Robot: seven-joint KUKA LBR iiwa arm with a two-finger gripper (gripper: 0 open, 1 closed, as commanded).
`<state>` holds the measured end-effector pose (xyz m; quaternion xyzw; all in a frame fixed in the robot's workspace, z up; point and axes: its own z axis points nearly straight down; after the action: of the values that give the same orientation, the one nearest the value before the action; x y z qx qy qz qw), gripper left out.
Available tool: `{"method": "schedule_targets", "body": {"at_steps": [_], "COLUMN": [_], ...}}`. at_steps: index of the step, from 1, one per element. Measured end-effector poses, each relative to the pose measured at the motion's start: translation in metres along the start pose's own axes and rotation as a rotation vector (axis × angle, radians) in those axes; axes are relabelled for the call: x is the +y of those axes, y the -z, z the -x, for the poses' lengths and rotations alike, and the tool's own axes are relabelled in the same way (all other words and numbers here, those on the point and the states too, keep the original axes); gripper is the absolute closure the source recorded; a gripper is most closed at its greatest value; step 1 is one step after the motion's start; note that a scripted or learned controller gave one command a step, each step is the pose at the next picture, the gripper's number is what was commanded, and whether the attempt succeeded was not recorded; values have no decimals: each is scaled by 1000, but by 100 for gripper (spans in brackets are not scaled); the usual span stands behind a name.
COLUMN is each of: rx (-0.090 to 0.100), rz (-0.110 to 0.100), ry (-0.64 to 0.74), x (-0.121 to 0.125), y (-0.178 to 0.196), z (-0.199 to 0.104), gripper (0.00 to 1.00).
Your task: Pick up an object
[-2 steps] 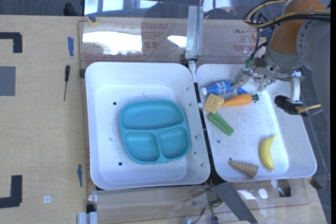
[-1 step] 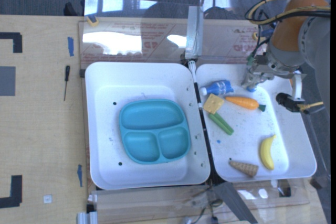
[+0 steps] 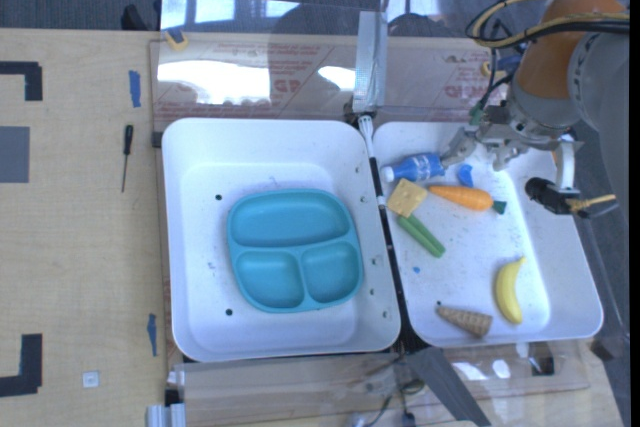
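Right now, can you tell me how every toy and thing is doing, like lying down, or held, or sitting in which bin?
Blue tray: flat in the left bin, nothing in it.
Carrot: lying in the right bin, not held.
Blue bottle: lying on its side, near the carrot.
Cheese wedge: lying by the green stick.
Banana: lying loose.
Cone: on its side.
Gripper: above the carrot, holding nothing I can see.

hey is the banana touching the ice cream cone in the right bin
Apart. The camera view shows bare white bin floor between the banana and the ice cream cone, which lies nearer the front rim.
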<state>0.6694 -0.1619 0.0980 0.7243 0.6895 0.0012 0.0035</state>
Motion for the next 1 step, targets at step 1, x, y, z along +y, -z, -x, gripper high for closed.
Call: {"method": "schedule_targets", "body": {"at_steps": [1], "rx": [3], "rz": [-5], "ry": [88], "x": [-28], "y": [-12], "z": [-5], "gripper": [0]}}
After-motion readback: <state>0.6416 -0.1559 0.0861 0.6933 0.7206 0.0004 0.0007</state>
